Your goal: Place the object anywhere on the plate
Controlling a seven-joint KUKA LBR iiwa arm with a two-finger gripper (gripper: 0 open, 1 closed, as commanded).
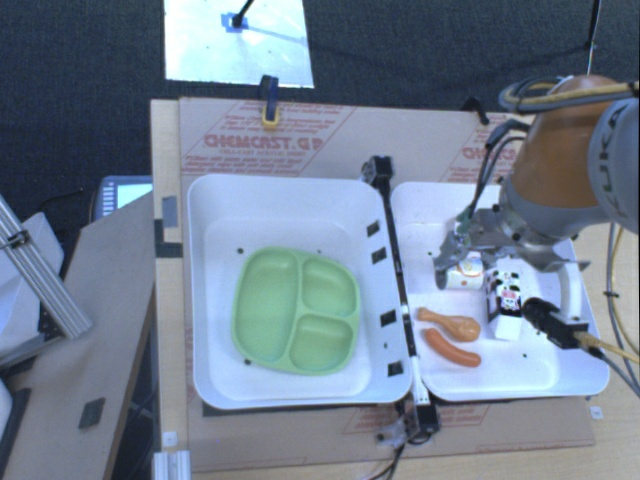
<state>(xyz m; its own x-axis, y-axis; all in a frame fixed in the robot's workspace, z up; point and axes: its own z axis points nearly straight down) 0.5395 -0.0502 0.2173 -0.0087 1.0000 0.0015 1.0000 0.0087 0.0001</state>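
Camera view, single-moment entry.

Edges/clearance: left bin (212, 218), white, shallow. Green plate (295, 310) lies approx. centre of it, turned slightly askew, w/ bare white floor betw. plate and every wall. Right bin (422, 218) meets left bin along one long edge, w/ black clips (388, 259) spaced down that joint. Gripper (452, 266) hangs in the back-left part of right bin, near the joint. The arm (570, 158) comes in above the bin's right rim. Open floor in right bin: back-left strip and front-right corner.

Counts:
- Bins: 2.
- Plate: 1, w/ 3 compartments (1 large at left, 2 smaller at right).
- Loose items: 4, all in right bin.
  - Small white-and-yellow item (468, 274), at the gripper tip. Touching or just beside: can't tell.
  - White carton (505, 306) w/ dark print, just right of that item.
  - Tan drumstick-shaped piece (450, 322), in front of the gripper.
  - Orange sausage (452, 348), near the drumstick-shaped piece but apart from it.
- Gripper open or closed: can't tell, nor whether it grips the item.
- All 4 items lie across the joint, well apart from the plate.

Surface/room: bins rest on a cardboard sheet (300, 128) w/ red print, on a pale wood bench (300, 453). Yellow clamp (270, 106) at the sheet's back edge. Dark carpet (420, 28) beyond, w/ a shiny square sheet (240, 43) lying on it.
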